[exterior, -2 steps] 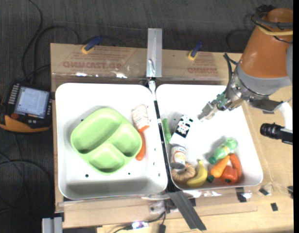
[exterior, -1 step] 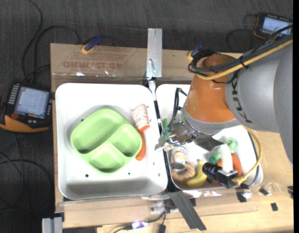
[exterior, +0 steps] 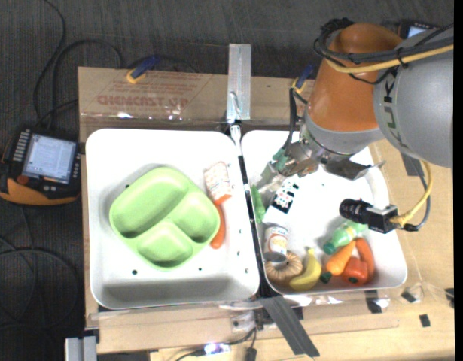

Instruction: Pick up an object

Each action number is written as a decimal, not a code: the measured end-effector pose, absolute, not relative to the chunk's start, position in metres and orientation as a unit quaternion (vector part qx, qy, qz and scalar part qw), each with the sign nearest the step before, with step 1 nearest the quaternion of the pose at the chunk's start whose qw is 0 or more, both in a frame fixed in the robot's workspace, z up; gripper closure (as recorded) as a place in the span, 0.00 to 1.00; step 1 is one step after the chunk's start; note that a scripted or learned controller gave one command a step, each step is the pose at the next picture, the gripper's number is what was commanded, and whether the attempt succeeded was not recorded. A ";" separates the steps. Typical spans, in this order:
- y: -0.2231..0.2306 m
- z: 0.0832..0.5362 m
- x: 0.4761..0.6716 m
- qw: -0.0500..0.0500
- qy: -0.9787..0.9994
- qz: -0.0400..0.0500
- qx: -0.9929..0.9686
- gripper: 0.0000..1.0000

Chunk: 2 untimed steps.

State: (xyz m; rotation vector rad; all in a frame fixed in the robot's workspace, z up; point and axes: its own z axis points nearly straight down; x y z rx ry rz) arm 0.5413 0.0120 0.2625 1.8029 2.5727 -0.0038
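Where legible, the cardboard (exterior: 152, 100) perhaps reads "CHEMCAST".

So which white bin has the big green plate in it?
The left bin. The green plate with three hollows lies in it, while the right bin holds a banana and other small toys.

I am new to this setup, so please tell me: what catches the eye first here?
The light green divided tray dominates the left bin. The grey and orange arm looms over the right bin, whose front edge holds a cluster of toy food: a banana, a carrot.
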 end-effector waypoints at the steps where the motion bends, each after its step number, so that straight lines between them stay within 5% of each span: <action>1: -0.039 0.357 0.596 0.001 0.921 -0.002 0.391 1.00; 2: -0.093 0.294 0.641 0.001 0.958 -0.001 0.288 1.00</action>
